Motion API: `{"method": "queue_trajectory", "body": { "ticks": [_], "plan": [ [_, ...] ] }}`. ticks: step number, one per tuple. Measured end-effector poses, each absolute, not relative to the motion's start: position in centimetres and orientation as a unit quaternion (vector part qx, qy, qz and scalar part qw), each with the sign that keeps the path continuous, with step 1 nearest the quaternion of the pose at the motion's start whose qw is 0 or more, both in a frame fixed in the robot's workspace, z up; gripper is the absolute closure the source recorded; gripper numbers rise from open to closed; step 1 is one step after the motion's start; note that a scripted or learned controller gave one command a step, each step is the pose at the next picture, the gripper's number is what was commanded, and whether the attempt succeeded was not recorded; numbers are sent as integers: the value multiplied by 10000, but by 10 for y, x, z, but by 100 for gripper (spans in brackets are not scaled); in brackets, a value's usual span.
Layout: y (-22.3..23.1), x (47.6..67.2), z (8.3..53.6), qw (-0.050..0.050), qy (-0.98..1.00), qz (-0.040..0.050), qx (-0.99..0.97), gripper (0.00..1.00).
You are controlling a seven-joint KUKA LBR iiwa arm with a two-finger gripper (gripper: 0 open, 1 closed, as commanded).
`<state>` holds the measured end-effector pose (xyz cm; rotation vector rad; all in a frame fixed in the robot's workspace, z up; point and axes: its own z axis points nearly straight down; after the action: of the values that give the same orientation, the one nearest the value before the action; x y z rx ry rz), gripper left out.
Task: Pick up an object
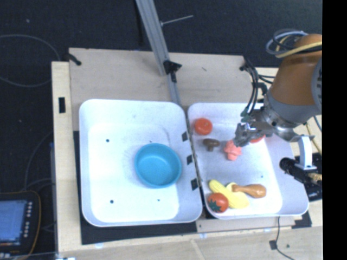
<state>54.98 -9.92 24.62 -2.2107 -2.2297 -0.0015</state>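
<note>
In the right bin my gripper hangs over the upper middle. A small pink object lies just below and left of its tip, close to it or touching; I cannot tell which. A bit of red peeks out beside the gripper body. An orange-red round object sits at the bin's upper left, and a small brown piece lies under it. Along the front edge lie a yellow banana-like object, a red tomato and an orange-brown drumstick.
The left bin holds a blue bowl near its middle. A grey metal post slants down from the top to the gap between the bins. A ridge separates the two bins.
</note>
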Motion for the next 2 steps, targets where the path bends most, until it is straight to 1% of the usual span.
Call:
{"method": "queue_trajectory", "body": {
  "ticks": [1,2],
  "plan": [
    [-56,567,247,0,-7100,-9,-7042,100],
    [-5,572,255,5,-7103,-13,-7039,100]
  ]
}}
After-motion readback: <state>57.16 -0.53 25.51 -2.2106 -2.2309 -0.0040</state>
